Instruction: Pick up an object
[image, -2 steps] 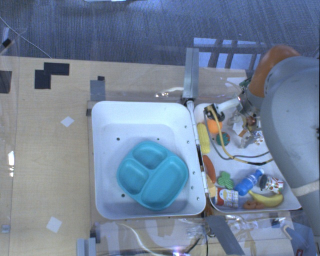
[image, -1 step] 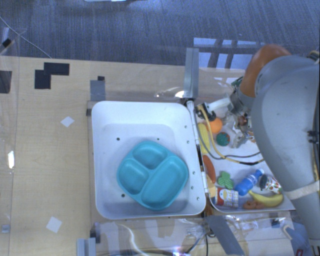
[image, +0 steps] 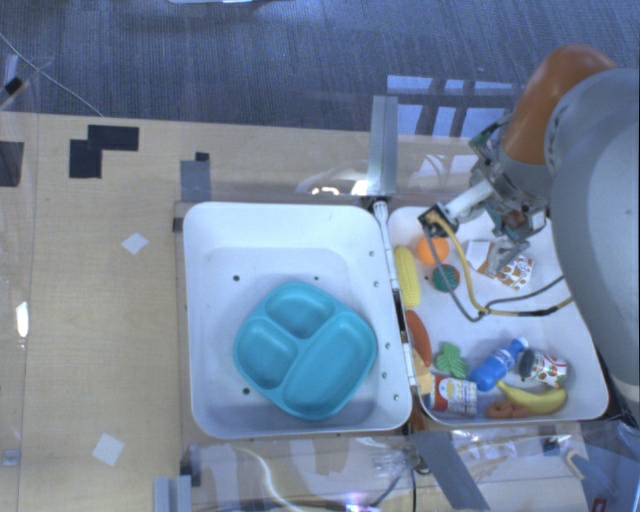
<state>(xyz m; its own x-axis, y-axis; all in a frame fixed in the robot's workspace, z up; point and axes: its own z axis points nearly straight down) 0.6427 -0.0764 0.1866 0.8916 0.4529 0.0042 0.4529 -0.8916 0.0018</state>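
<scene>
**Tool low over the far end of the right bin**

The tool (image: 512, 232) hangs at the far end of the right bin (image: 590, 400), under the grey arm (image: 600, 170) and its orange band (image: 560, 85). Whether it is open or closed cannot be told: the wrist and a yellow cable (image: 462, 285) cover much of it. A printed carton (image: 510, 268) lies just beneath it, partly hidden; contact cannot be judged. The arm's bulk cuts off that bin's right side.

Left of the tool sits an orange ball (image: 432, 250), half covered by a black-and-yellow part, with a green disc (image: 444, 278) just nearer the camera. A corn cob (image: 406, 277) lies along the bin's left wall, long axis running near to far. Well nearer the camera than the tool: a banana (image: 532, 399) lying crosswise, a blue bottle (image: 496, 365) tilted diagonally, a small can (image: 455, 396) and a green toy (image: 450, 358), crowded together.

In the left bin (image: 220, 240), well left of the tool, rests a blue divided plate (image: 305, 348).

The surface (image: 90, 330) is pale wood with black tape marks; grey carpet lies beyond.
</scene>
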